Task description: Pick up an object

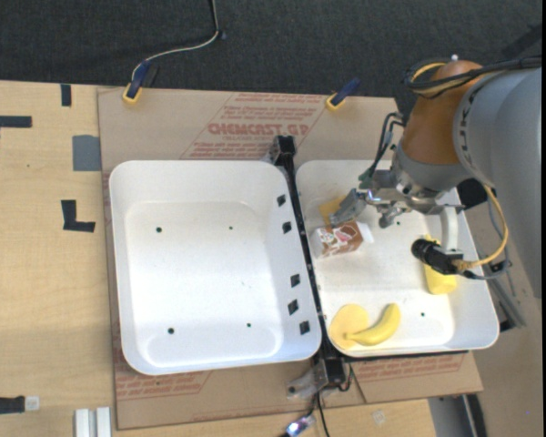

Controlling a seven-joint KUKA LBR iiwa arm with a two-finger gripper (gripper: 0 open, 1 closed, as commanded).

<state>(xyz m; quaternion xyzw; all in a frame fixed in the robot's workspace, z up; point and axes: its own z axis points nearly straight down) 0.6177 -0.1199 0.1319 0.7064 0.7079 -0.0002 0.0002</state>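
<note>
Two shallow white bins: left bin [200, 271], right bin [396, 280]. In the right bin, near the dividing wall, one small yellow piece [329, 211] and, just below it, one clear-wrapped packet [338, 238], red-brown inside with white patches, lying flat. Just above both, gripper [348, 205], tilted leftward; grip state impossible to tell. At the front, one yellow disc [346, 320] touching one banana [382, 324]. Far right, one yellow block [440, 282].
</note>
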